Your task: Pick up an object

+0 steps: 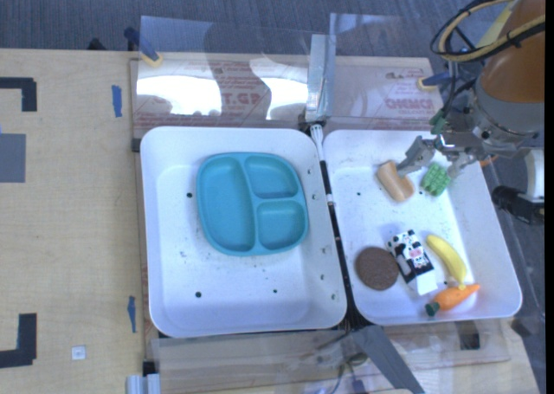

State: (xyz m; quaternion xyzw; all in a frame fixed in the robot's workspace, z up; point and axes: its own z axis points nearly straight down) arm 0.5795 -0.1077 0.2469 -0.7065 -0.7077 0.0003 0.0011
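Approach step of a pick, judged from the layout. The gripper (441, 154) hangs over the back of the right bin (506, 236), its 2 fingers spread apart with nothing between them. Landmark: the green block (435, 180), which lies just below the gripper and appears the likeliest target. Left of the green block, close by, rests a tan cylinder (395, 182). Well toward the front from the block lie a brown disc (377, 268), a black-and-white toy (413, 255), a banana (448, 259) and a carrot (452, 298), clustered together. The next move calls for a short descent with the fingers straddling the block. The bin's back and right walls stand near the block, so lateral room is tight; left of the divider, the left bin (164, 236) holds a teal divided plate (253, 203).
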